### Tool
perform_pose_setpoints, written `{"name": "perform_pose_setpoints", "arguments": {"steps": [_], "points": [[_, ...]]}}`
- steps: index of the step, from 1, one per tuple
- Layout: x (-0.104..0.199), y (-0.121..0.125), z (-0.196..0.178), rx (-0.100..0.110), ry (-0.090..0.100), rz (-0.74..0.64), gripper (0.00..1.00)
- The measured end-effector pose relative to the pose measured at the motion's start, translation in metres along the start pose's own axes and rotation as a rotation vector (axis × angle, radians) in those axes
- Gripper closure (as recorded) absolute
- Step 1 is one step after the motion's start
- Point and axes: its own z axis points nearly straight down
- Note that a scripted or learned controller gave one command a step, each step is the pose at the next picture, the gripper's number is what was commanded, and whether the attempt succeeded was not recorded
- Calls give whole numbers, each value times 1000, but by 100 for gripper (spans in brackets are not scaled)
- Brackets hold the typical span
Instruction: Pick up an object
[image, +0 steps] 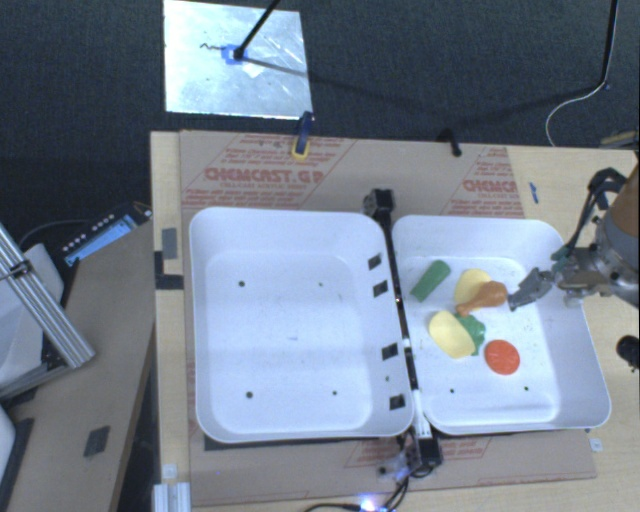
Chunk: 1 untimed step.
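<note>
Camera view: gripper reaching into the right white plastic bin.
Whether the jaws are open or closed, I cannot tell; they sit just beside the orange-brown drumstick-shaped toy; toys crowd together there, so a nudge could scatter them.

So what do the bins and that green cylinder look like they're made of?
Bins: probably thin moulded plastic, glossy white, judging by the rounded corners and soft sheen. Green cylinder: likely plastic or foam toy food, with flat, even matte colour; too small to say which.
</note>
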Motion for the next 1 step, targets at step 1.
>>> {"name": "perform_pose_setpoints", "arguments": {"steps": [1], "points": [[22,-20,90,8,4,0,0]]}}
